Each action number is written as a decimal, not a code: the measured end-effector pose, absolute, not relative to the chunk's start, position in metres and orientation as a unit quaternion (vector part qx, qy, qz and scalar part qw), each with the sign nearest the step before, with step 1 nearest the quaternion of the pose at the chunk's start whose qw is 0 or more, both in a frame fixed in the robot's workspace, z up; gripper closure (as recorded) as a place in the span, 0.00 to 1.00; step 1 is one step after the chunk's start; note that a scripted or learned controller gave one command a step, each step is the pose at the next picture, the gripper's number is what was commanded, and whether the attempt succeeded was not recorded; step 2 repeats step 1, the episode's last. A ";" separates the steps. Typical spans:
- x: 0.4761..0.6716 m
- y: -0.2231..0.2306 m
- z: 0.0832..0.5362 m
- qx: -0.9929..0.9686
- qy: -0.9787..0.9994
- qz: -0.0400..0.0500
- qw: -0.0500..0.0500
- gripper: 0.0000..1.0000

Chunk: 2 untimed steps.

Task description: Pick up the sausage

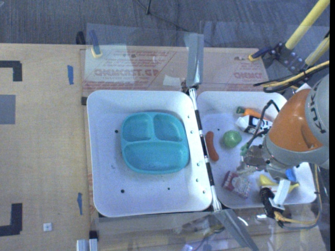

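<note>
The sausage (pixel 211 146) lies loose against the left wall of the right bin (pixel 222 101), well apart from the gripper (pixel 250 163), which hangs low over a crinkled red packet (pixel 235 183); whether its fingers are open or closed cannot be told. A green ball (pixel 231 138) sits just right of the sausage. The left bin (pixel 99 156) holds a blue divided plate (pixel 155 142), and both bins rest on a pale wooden bench (pixel 42 140) above grey carpet (pixel 157 4).

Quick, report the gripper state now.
Gripper: cannot be told from this view. It hovers low in the right bin, right of the sausage, which lies by the bin's left wall.
</note>
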<state>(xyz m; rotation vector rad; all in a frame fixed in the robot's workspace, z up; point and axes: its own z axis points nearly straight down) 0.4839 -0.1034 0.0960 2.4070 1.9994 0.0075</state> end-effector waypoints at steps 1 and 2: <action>0.484 -0.104 0.096 0.769 0.639 0.002 0.006 0.00; 0.484 -0.104 0.096 0.769 0.639 0.002 0.006 0.00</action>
